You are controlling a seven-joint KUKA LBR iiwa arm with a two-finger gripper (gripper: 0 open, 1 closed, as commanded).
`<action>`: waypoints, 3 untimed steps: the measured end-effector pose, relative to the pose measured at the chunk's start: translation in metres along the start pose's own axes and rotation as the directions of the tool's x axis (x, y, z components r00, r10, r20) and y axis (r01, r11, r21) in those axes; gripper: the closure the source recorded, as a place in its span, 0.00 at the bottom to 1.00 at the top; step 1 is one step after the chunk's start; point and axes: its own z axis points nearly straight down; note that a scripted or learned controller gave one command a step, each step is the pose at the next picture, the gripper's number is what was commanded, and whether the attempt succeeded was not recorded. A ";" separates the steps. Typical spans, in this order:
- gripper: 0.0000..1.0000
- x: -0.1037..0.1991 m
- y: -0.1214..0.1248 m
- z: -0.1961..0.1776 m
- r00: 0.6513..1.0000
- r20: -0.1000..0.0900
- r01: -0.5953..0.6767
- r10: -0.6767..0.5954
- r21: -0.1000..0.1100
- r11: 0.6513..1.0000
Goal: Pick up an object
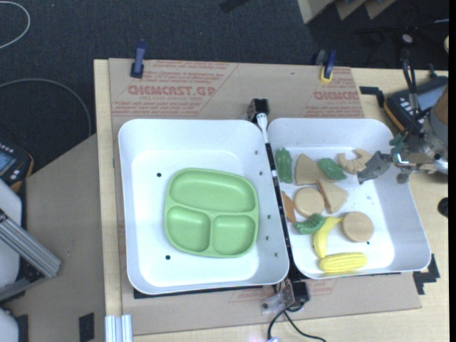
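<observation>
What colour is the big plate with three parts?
The divided plate is light green, seen in the camera view.

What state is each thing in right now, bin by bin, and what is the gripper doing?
Left bin: holds the green divided plate, flat, face up.
Right bin: holds the toy food, bunched toward its left side.
Banana: lying flat, beside the corn cob.
Round biscuit: lying flat, apart from the banana.
Gripper: over the right bin's upper right part, with nothing visibly held.
</observation>
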 end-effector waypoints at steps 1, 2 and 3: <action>0.00 0.022 -0.038 0.140 1.000 -0.004 -0.003 0.003 0.003 1.000; 1.00 0.020 -0.037 0.125 1.000 0.002 -0.002 0.002 -0.004 1.000; 1.00 0.097 -0.045 0.043 1.000 -0.002 0.008 -0.008 -0.008 1.000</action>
